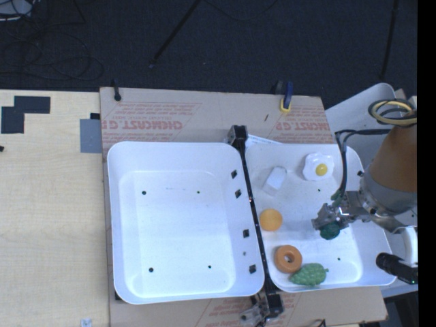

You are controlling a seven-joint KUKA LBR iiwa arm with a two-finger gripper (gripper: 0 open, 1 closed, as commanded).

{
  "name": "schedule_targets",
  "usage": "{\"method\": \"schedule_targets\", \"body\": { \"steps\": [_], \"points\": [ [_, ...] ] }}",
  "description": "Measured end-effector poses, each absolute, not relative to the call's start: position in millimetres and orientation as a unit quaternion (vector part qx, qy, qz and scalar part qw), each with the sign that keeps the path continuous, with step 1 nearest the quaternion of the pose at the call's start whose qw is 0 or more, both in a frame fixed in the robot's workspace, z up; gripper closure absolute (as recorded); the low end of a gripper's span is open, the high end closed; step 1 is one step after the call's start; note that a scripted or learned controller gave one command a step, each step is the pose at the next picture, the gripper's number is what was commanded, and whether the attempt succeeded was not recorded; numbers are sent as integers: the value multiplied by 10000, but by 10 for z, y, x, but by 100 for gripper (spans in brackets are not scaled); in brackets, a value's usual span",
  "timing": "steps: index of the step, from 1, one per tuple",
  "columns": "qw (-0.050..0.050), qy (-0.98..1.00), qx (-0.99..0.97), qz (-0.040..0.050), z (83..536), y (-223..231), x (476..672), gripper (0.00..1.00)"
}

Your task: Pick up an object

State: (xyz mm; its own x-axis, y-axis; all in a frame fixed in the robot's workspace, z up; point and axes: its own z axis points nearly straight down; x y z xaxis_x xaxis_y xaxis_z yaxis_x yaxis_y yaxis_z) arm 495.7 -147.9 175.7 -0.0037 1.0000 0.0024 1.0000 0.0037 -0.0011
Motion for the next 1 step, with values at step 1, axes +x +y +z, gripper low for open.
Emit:
{"method": "schedule_targets", "body": {
  "steps": [1],
  "points": [
    [20,-7111,-7031,-16,2006,-394,5154,100]
  ]
}}
